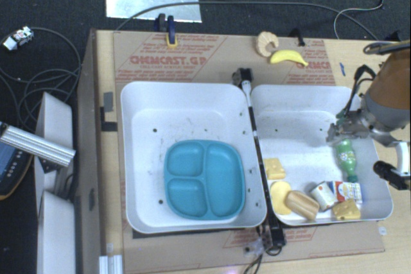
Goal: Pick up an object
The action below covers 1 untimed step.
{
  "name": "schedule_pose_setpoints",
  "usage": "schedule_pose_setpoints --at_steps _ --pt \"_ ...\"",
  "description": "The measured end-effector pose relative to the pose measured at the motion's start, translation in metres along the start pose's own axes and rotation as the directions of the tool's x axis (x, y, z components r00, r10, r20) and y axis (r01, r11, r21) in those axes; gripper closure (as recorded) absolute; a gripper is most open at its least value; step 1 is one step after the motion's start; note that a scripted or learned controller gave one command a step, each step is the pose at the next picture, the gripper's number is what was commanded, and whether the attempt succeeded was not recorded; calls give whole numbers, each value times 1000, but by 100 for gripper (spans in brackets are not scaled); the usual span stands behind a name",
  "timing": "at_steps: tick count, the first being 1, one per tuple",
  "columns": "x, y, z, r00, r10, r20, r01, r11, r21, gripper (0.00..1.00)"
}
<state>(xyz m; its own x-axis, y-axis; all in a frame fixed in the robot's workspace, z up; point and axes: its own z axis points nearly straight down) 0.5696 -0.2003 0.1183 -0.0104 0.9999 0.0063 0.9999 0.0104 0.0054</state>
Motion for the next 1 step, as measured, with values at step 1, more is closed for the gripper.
schedule_pose_setpoints --at_steps 1 --pt "2 -10 -33 1000 8 7 -8 1000 3 100"
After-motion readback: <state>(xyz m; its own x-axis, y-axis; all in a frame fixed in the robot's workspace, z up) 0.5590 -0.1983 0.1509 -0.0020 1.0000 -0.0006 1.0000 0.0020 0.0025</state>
